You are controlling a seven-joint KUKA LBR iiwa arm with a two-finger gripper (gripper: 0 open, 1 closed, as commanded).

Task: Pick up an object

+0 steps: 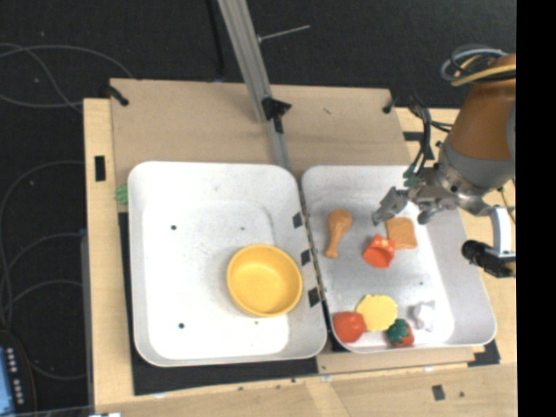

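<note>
A yellow bowl [264, 280] is sitting in the left bin [165, 198]. In the right bin [460, 320], a drumstick [337, 230], a red piece [379, 252] and a tan block [401, 232] are lying. The tool [408, 205] is hovering above them with fingers spread wide, holding nothing.

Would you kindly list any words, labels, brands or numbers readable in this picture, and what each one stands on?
There are none that can be read.
The two shallow white plastic bins bear only small dark specks, not letters.
The round yellow bowl and the toy foods in the right bin are plain.
The blue-lit device at the bottom left corner is too small to read.
</note>
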